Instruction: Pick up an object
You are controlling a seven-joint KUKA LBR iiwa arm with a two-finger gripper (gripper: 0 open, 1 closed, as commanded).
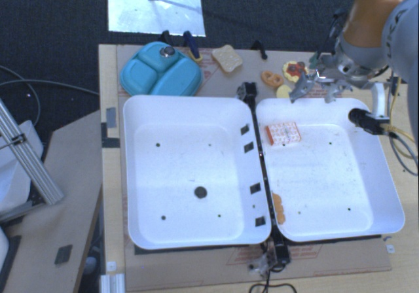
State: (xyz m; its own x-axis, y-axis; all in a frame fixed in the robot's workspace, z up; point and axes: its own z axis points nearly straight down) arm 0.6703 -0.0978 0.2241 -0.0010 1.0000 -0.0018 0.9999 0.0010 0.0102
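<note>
End effector above far rim of right bin, at 1 o'clock of the view.

Fingers spread fairly wide, holding nothing between them. Checked red-and-white block lying flat in right bin near its far-left corner, at 7 o'clock from end effector and apart from it. Small dark disc in left bin. Blue container on desk at 11 o'clock.

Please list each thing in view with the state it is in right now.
gripper: above the right bin's far edge, nothing seen in it
patterned square: flat in right bin
dark disc: flat in left bin
blue tray: behind the left bin
</note>
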